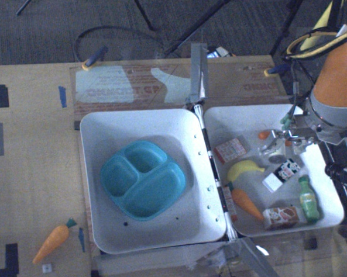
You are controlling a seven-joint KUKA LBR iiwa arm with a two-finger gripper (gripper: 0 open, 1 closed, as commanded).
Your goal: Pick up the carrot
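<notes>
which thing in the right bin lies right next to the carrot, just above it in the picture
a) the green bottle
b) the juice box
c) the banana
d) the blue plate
c: in the right bin the banana curves just above the carrot, at its top end, while the green bottle stands further right and the blue divided plate sits in the left bin.

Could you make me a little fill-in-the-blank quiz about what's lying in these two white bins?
1. The blue divided plate lies in the ____ bin.
2. In the right bin, the carrot lies just below the yellow ____.
3. A second carrot lies outside both bins, on the ____.
4. The bottle near the right bin's lower corner is ____ in colour.

Missing words: left; banana; bench; green
</notes>
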